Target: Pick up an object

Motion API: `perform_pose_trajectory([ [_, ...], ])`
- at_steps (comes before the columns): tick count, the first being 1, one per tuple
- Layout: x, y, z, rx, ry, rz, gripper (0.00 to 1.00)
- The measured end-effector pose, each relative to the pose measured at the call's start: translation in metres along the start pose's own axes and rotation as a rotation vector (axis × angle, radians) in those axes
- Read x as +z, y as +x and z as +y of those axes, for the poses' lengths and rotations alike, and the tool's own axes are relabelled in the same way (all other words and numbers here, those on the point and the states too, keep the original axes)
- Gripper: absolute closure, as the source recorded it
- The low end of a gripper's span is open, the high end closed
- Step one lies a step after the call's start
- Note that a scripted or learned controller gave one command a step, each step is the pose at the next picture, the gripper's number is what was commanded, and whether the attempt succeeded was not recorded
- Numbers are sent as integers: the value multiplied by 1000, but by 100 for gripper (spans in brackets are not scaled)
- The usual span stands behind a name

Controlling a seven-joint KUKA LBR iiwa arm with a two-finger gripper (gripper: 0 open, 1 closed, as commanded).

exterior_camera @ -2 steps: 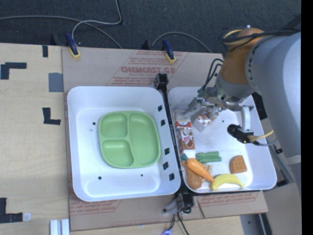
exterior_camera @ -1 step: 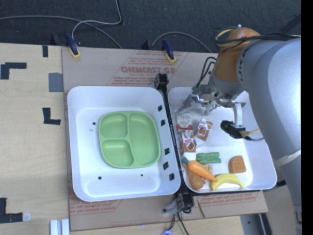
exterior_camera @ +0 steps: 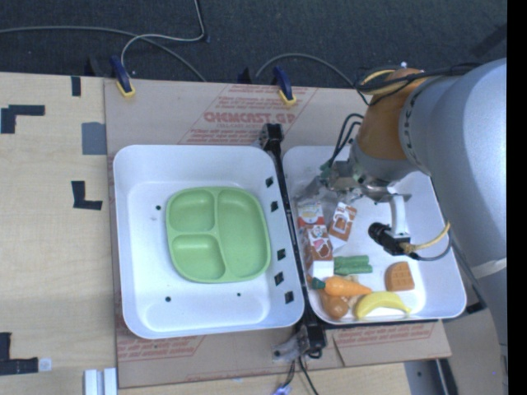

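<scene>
My arm (exterior_camera: 461,138) comes in from three o'clock, and its orange band (exterior_camera: 383,130) hangs over the twelve o'clock side of the right bin (exterior_camera: 451,299). My wrist sits low over that bin's eleven o'clock corner and covers my jaws, so I cannot tell whether they are spread or pressed together, and I see nothing pinched in them.

The things to pick lie in the right bin. A crumpled clear wrapper (exterior_camera: 311,192) lies at nine o'clock from my wrist. Below it, toward six o'clock, lie two red-and-white packets (exterior_camera: 314,225), side by side. Further toward six lie a small white block (exterior_camera: 322,268) and a green piece (exterior_camera: 352,264), just beside each other. At the six o'clock wall a carrot (exterior_camera: 346,286) touches a round orange-brown item (exterior_camera: 333,305), with a banana (exterior_camera: 381,304) at three o'clock from them and a brown slice (exterior_camera: 399,276) just above the banana.

The left bin (exterior_camera: 123,220) holds a green divided plate (exterior_camera: 218,233) near its middle. Both bins rest on a cardboard sheet (exterior_camera: 239,113) on the surface
</scene>
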State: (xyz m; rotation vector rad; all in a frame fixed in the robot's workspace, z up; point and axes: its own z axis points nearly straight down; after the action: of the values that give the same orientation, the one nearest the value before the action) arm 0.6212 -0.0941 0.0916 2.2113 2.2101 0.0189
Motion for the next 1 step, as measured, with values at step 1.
perform_pose_trajectory([
  [1,-1,-4,-47,-1,-1,1,0],
])
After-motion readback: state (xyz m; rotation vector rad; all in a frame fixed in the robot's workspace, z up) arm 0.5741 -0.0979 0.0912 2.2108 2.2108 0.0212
